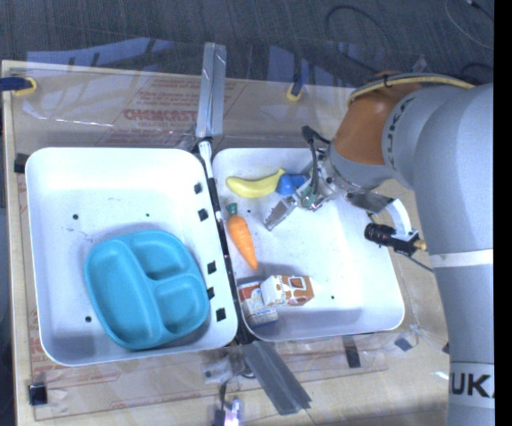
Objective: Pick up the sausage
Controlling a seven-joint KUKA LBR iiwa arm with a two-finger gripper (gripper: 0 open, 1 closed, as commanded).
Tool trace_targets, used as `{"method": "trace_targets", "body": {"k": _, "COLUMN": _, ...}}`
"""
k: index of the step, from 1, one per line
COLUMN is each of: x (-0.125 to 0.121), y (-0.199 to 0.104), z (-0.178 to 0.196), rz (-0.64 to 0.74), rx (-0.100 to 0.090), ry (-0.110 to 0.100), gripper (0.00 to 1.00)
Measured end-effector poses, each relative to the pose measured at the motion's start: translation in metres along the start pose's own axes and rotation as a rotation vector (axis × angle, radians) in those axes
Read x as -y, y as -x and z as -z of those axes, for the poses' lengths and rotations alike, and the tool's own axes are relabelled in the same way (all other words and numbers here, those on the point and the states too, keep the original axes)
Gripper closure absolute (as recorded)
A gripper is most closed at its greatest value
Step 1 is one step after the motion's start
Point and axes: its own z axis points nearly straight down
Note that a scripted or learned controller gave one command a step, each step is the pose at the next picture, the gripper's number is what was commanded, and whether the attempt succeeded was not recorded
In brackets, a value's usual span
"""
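My gripper (pixel 278 214) hangs low in the upper middle of the right bin (pixel 362 304), just right of a yellow banana (pixel 251 185) and a small blue object (pixel 292 184). An orange carrot (pixel 242 240) lies below and to the left of it, beside the divider. Near the bin's front edge sits a brown-and-white item (pixel 293 289) against a small carton (pixel 257 300); I cannot tell whether this brown item is the sausage. Nothing is visibly held in the gripper.
The left bin (pixel 60 185) holds a blue compartment plate (pixel 146 287). The grey arm with its orange band (pixel 366 131) covers the right bin's right rear corner. A black cable connector (pixel 389 235) sticks out over the right rim.
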Motion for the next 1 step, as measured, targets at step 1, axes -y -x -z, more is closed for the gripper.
{"method": "trace_targets", "body": {"k": 1, "x": -0.0183, "y": 0.0163, "z": 0.0146, "rz": 0.083, "rx": -0.026, "ry": -0.036, "gripper": 0.0}}
